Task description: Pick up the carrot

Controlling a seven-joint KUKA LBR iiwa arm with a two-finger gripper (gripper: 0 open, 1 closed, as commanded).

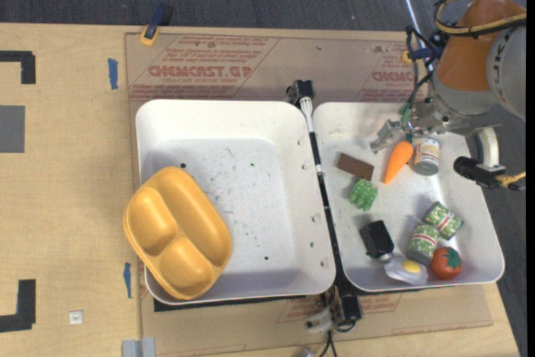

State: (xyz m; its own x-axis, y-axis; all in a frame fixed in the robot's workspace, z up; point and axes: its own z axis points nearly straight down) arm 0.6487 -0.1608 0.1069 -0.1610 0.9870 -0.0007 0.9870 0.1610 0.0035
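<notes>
Right bin, carrot beside tool

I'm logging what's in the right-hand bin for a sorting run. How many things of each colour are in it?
Orange: 1, the carrot
Brown: 1, the bar
Black: 1, the block
Red: 1, the tomato
Green: 3, the leafy piece and two cans
White: 1, the can
Yellow and white: 1, the egg
Total: 9

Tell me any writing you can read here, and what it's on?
"CHEMCAST GP", red print on the brown board behind the left bin.
More red print at the board's right end: cut off, unreadable.
Labels on the cans and the jar: too small to read.
</notes>
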